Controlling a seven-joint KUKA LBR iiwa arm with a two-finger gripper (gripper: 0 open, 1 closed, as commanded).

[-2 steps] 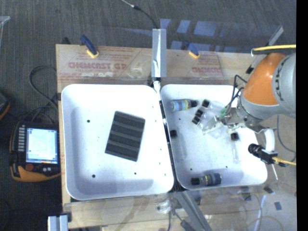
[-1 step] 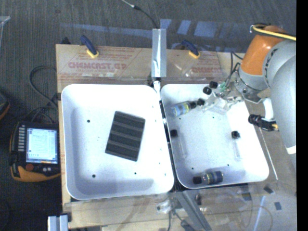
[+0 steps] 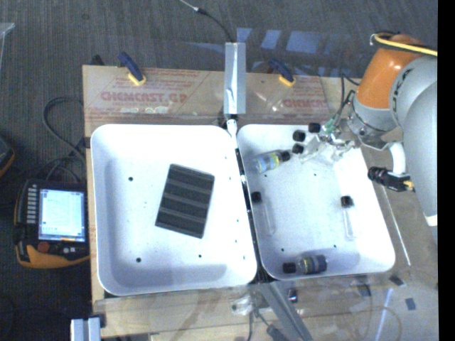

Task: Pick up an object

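Nearest, a small bottle (image 3: 308, 264) lies along the right bin's (image 3: 370, 258) front wall. Leftward, a dark ribbed pad (image 3: 185, 200) lies tilted in the left bin (image 3: 114, 261). Farther back, another bottle (image 3: 271, 161) lies near the right bin's back left. Beyond it the pincer (image 3: 328, 139) hovers at the back rim; whether it grips anything, I cannot tell.

Dark grey carpet (image 3: 85, 20) covers the floor around the bench (image 3: 163, 94), whose top is a brown board printed with faded red lettering. Two blue-and-yellow clamps (image 3: 131, 68) grip its far edge. A handheld control pendant (image 3: 53, 222) with a lit screen lies on the floor at the left, its black cable (image 3: 60, 130) looping nearby. A thin cable (image 3: 195, 6) trails across the carpet at the top.
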